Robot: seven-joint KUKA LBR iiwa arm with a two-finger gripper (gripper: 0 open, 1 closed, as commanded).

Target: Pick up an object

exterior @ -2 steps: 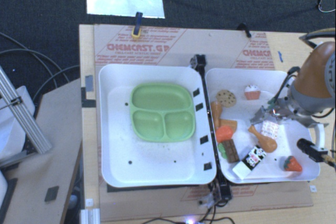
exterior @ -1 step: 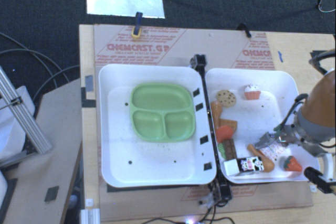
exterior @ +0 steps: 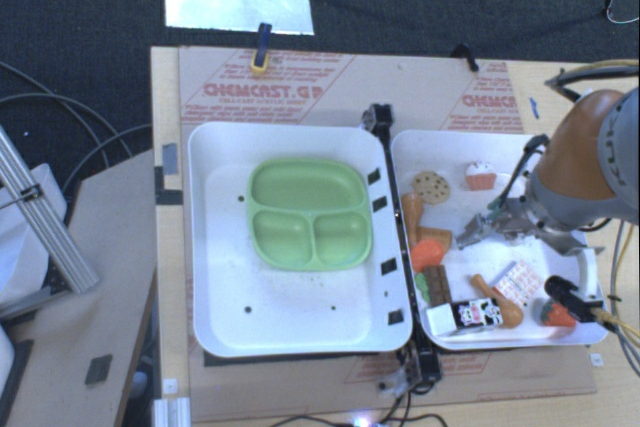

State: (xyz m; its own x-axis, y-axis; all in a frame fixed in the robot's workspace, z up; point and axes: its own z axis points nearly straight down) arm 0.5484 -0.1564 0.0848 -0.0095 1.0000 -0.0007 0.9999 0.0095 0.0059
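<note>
Look at the right bin (exterior: 455, 143) first. The end effector (exterior: 478, 231) hangs low over its middle, just left of the grey and orange arm (exterior: 590, 165). You cannot tell if its fingers are apart or together; they are small and blurry here. Nothing shows between them, so treat it as holding nothing.

The things to pick from all lie in that right bin. A round cookie (exterior: 431, 184) with dark dots sits toward the far side, and a little cupcake (exterior: 481, 176) is to its right. A long orange carrot (exterior: 411, 212) lies along the left wall. Near it are an orange block (exterior: 433, 244) and a red piece (exterior: 428, 255). At the near side you see a small milk carton (exterior: 469, 315), a tan toy drumstick (exterior: 496, 301) and a pink and white packet (exterior: 517, 282). They look like smooth, hard plastic toy food.

Here is what could go wrong. The toys are small and slippery, so one could pop out when the fingers squeeze. The end effector hangs over a bare spot, so it could close on nothing. The toys at the near side are packed close, so the fingers could bump one and push another away. The carrot sits against the wall, and the fingers could hit that wall.

The left bin (exterior: 215, 215) holds a green tray (exterior: 308, 213) with three dips. It is smooth and wide, too flat to pinch well.
</note>
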